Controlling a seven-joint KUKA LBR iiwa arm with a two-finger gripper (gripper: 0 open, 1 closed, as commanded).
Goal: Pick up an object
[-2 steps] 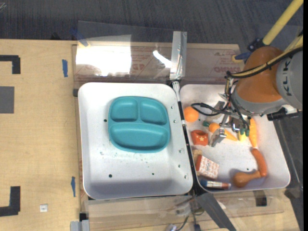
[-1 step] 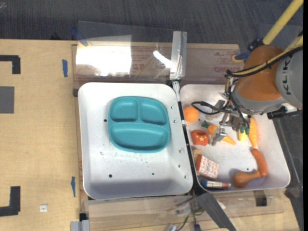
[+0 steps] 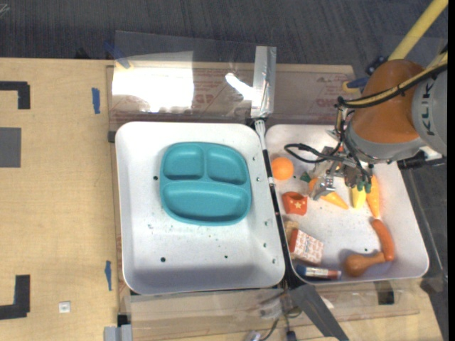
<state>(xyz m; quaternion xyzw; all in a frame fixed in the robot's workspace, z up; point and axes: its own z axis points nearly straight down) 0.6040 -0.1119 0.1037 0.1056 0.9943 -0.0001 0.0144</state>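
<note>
My gripper point(image 3: 329, 183) hangs low in the right bin point(image 3: 412, 212), near its upper middle. Just below it lies a yellow wedge point(image 3: 336, 200), and I cannot tell whether they touch. An orange ball point(image 3: 282, 168) sits to the gripper's left, with a red block point(image 3: 295, 204) under the ball. To the right lies an orange carrot with a green top point(image 3: 372, 196). Nearer the front are a sausage point(image 3: 384, 238), a brown pear-shaped toy point(image 3: 360, 263), a red and white packet point(image 3: 307, 245) and a marker point(image 3: 318, 271).
The left bin point(image 3: 135, 247) holds a teal divided plate point(image 3: 206, 182). A raised rim separates the two bins. A clear plastic panel point(image 3: 192, 84) stands behind the left bin. The arm's orange band point(image 3: 384, 105) and cables overhang the right bin's back right corner.
</note>
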